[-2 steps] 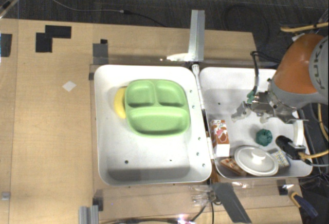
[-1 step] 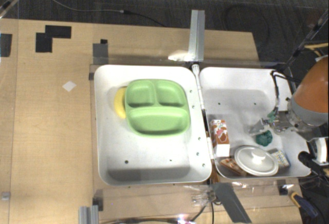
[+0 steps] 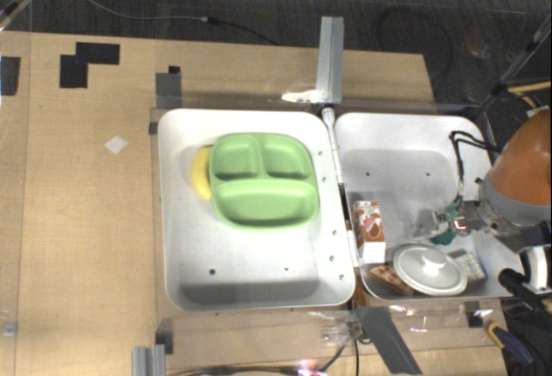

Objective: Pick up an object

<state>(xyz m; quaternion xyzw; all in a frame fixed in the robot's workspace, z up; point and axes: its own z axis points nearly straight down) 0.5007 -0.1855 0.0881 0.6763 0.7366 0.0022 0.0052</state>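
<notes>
From my console I judge the step in hand is the approach. The round white ceramic lid with a knob [image 3: 430,269] sits at 6 o'clock in the right white bin [image 3: 405,141], with a small red-and-white printed carton [image 3: 368,223] at 9 o'clock from it and a brown packet [image 3: 390,280] tucked under its rim. I would come down on the knob, since the glazed dome looks slick. The gripper [image 3: 450,223] hangs just past the lid at 1 o'clock; I cannot tell its state. The arm's orange band [image 3: 524,157] shows at 3 o'clock. Farther over, the left white bin [image 3: 250,279] holds a matte green 3-compartment plastic tray [image 3: 262,178] covering a yellow piece [image 3: 200,173].
</notes>
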